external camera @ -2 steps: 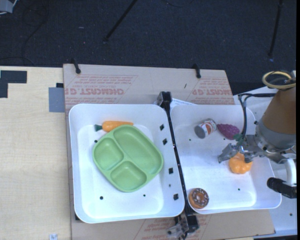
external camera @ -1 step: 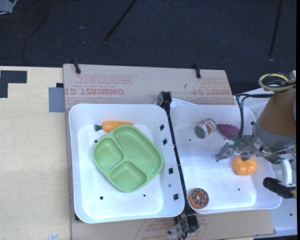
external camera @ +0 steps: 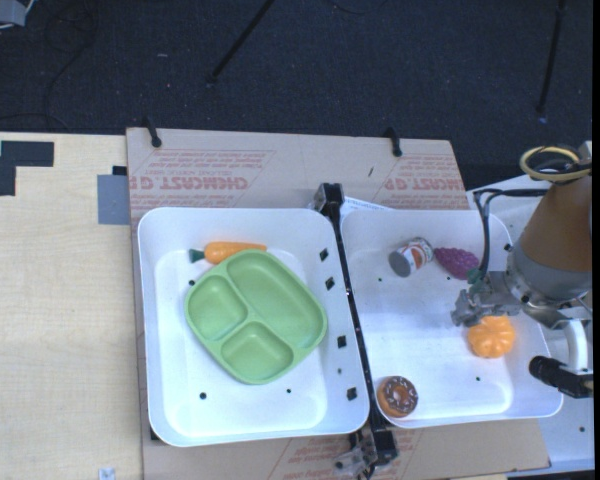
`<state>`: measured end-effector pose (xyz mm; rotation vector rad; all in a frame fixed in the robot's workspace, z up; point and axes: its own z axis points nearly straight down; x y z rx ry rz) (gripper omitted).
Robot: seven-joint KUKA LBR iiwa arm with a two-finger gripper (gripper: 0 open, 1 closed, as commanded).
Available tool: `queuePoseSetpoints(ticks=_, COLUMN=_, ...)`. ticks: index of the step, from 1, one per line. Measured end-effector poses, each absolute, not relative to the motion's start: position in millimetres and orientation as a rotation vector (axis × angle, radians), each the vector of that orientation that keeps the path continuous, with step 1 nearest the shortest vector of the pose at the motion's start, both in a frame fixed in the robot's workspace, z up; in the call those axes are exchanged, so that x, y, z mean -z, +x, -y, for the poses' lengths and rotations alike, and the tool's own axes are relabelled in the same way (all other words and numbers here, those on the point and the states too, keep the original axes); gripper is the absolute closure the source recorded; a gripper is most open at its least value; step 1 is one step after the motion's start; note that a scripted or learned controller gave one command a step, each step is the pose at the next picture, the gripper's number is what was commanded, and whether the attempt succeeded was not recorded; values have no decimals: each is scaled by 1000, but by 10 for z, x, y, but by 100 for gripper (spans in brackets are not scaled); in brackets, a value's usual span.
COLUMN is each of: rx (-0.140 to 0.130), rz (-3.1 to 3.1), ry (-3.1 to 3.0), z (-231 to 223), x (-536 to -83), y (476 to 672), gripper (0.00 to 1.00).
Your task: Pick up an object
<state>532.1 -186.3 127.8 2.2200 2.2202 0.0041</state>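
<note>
In the right bin (external camera: 420,388) lie an orange pumpkin-shaped toy (external camera: 491,336), a purple bunch of grapes (external camera: 457,260), a small grey and orange can (external camera: 410,257) on its side, and a chocolate doughnut (external camera: 397,396) at the front edge. My gripper (external camera: 473,306) is low over the bin's right part, just above and left of the pumpkin toy and below the grapes. Nothing shows between its fingers. The left bin (external camera: 170,398) holds a green divided plate (external camera: 255,315) with a toy carrot (external camera: 230,251) behind it.
A black divider (external camera: 345,318) runs between the two bins. Cardboard (external camera: 280,168) backs the bins. The arm's grey body with its orange band (external camera: 560,233) hangs over the right bin's right rim. Dark cables cross the floor behind.
</note>
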Motion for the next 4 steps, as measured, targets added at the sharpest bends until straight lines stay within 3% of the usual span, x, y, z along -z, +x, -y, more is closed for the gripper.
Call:
queuePoseSetpoints(ticks=3, rx=-2, rz=-2221, ry=2218, z=1837, x=-2851, y=5297, gripper=100)
queuePoseSetpoints(ticks=4, rx=1, rz=-2230, ry=2219, z=1292, x=-2667, y=5407, gripper=100)
